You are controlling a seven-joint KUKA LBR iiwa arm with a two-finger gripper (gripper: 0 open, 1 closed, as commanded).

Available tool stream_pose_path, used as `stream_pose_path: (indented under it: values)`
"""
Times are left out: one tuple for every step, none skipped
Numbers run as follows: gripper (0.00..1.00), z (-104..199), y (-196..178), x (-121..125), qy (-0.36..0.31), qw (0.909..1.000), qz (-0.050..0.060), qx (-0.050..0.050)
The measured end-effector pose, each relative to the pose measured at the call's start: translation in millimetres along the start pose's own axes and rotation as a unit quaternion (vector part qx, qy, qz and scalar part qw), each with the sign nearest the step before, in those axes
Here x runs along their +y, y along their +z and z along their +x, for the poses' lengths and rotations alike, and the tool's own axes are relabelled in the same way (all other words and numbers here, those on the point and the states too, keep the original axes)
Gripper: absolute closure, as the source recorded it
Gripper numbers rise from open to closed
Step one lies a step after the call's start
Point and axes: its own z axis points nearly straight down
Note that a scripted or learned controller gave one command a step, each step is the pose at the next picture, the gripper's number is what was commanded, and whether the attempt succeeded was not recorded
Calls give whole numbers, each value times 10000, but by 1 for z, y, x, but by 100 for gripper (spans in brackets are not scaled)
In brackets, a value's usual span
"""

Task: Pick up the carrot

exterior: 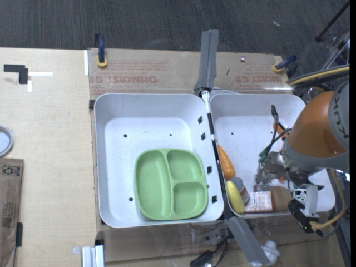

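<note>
Carrot against right bin's left wall, fingers nearby (spread unclear); cardboard lettering mirrored, unreadable.

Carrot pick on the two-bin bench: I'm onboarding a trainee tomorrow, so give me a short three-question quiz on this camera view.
1. True or false: the carrot lies in the left bin.
2. What sits in the left bin? A) a green divided plate B) a banana C) a blue cup
3. Fill in: the carrot lies against the right bin's ____ wall, the one shared with the other bin.

Key
1. False: it is in the right bin, beside the divider.
2. A
3. left

The claw is over the right bin, apart from the carrot.
</note>
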Motion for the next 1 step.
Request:
stream_pose_path:
  values:
    - [100,81,-92,-15,-828,9966,-17,-8]
